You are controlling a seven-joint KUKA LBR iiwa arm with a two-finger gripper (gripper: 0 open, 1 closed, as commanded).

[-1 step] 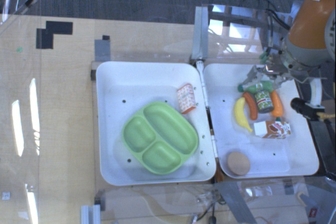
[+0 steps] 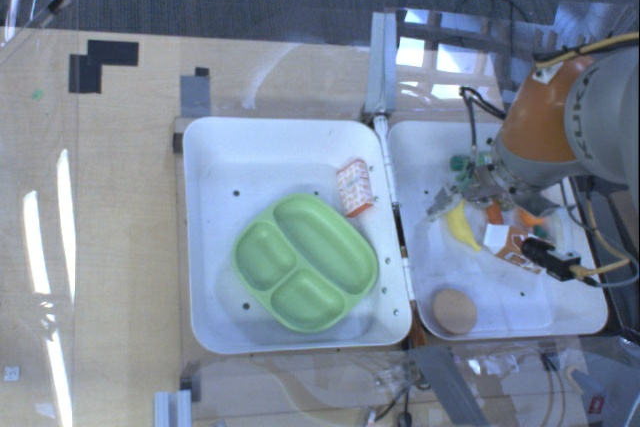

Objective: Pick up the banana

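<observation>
The banana [image 2: 461, 228] is a small yellow piece lying in the right white bin [image 2: 520, 315], near its left-middle. My gripper [image 2: 456, 196] comes in from the right under the orange-banded wrist and hangs just above the banana's upper end, close to it or touching it. Whether the banana sits between the fingers is hidden by the gripper body.
A tan round object [image 2: 455, 310] rests at the right bin's front left. Orange and white items [image 2: 503, 237] lie just right of the banana. The left bin [image 2: 210, 215] holds a green divided plate [image 2: 305, 261] and a small red-and-white packet [image 2: 354, 187].
</observation>
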